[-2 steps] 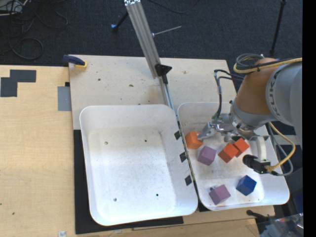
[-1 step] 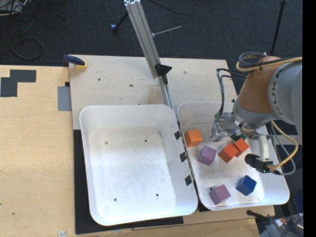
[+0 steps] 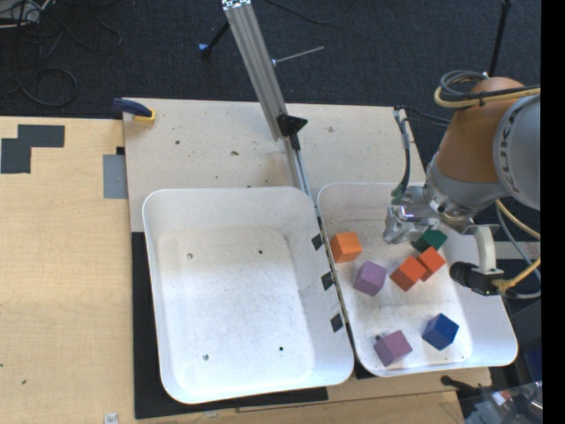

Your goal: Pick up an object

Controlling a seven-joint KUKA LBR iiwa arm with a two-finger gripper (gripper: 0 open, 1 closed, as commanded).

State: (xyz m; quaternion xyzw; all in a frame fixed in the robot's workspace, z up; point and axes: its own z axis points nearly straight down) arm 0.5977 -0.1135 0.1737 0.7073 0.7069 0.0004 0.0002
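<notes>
Green block point(image 3: 433, 238): sitting in the right bin point(image 3: 494, 347), touching the red block point(image 3: 432, 260), just under the gripper point(image 3: 402, 223). Seemingly light, rigid, smooth; flat opposite faces are offering the best hold. Jaw state: cannot tell. Orange block point(image 3: 345, 246) is lying near.

Both bins point(image 3: 238, 374) white, left one dark-speckled. Blocks: orange point(image 3: 346, 246), two purple point(image 3: 371, 277) point(image 3: 392, 346), blue point(image 3: 440, 331), two red-orange point(image 3: 409, 273) point(image 3: 432, 260), green point(image 3: 434, 238). Arm point(image 3: 494, 148) grey with orange band. Bench point(image 3: 53, 272) light wood, grey patches upper left.
</notes>
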